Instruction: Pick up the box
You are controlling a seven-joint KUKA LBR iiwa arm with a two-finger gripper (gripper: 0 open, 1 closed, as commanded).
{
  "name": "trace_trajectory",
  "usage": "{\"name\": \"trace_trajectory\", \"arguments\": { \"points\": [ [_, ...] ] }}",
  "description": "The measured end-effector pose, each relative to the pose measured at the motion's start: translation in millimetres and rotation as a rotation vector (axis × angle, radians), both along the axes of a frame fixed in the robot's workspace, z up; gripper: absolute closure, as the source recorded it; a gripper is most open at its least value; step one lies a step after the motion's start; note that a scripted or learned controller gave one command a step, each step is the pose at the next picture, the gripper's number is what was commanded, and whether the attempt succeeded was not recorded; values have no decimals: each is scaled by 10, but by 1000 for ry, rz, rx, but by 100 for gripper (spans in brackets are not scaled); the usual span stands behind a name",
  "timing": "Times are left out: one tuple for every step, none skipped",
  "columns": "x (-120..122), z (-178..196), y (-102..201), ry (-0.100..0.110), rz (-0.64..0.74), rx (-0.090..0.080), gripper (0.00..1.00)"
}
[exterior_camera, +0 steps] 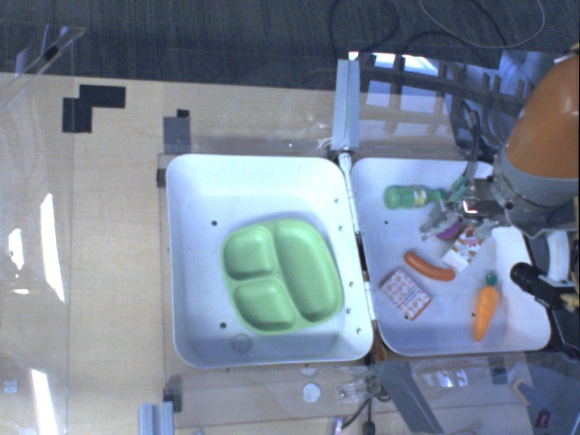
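Observation:
A small flat box [404, 294] with a pink and white checked pattern lies in the right bin [435, 338], near its left wall. My gripper [453, 217] hangs over the upper middle of that bin, up and to the right of the box and apart from it. Directly below the gripper sit a purple item [450, 230] and a small white and red carton [463, 246]. The arm's grey wrist and orange band [544, 125] hide the bin's far right corner.
In the right bin there is also a green bottle [408, 196] lying at the top, an orange sausage [429, 265] just above the box, and a carrot [487, 308] at the right. The left bin [195, 243] holds a green three-part tray [281, 275].

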State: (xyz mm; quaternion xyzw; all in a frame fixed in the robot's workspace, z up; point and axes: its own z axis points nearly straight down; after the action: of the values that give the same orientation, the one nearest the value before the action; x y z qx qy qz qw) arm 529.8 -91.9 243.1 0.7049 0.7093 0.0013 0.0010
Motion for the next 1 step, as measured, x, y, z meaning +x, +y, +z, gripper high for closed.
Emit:
{"name": "trace_trajectory", "arguments": {
  "points": [
    [-341, -588, 407, -1, 46, 0, 0]
  ]
}}
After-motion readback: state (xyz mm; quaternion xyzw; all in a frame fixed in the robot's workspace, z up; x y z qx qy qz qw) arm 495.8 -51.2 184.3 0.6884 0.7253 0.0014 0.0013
